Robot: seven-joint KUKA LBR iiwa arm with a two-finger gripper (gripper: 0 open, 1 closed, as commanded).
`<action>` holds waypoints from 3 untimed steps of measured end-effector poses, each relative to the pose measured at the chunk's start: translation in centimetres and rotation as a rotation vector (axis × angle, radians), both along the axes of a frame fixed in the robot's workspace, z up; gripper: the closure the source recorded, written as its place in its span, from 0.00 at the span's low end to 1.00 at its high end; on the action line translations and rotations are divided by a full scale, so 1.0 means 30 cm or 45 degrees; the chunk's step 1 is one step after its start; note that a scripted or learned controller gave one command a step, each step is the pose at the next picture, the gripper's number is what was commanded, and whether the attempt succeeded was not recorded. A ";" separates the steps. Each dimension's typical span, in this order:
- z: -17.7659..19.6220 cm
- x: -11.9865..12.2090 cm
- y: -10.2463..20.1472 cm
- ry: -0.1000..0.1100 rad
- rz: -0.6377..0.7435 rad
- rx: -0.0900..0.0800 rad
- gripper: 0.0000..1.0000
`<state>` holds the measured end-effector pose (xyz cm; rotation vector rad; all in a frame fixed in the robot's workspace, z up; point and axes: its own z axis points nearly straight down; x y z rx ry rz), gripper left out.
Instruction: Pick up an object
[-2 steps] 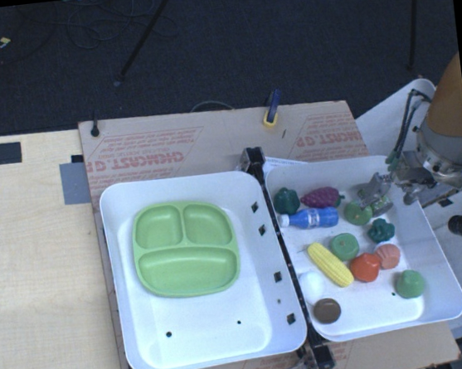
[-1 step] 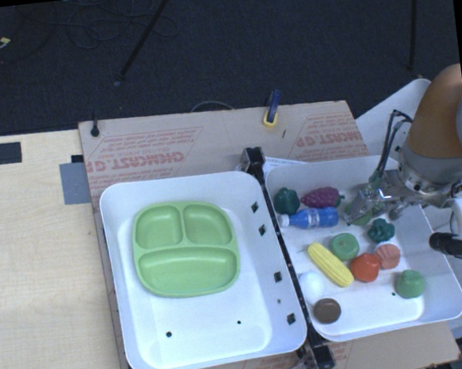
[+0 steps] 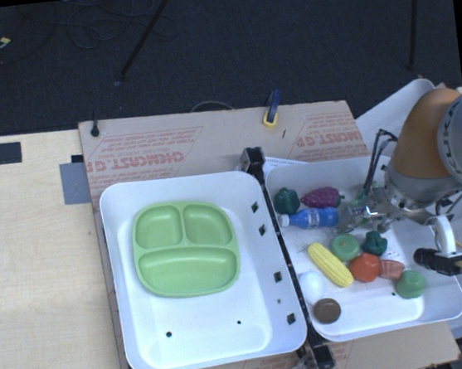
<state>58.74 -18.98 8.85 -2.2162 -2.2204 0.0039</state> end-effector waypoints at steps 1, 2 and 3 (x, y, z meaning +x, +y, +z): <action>0.043 0.002 -0.002 -0.002 -0.001 0.000 1.00; 0.245 -0.019 -0.013 -0.011 -0.007 -0.003 1.00; 0.388 -0.028 -0.020 -0.009 -0.004 -0.002 1.00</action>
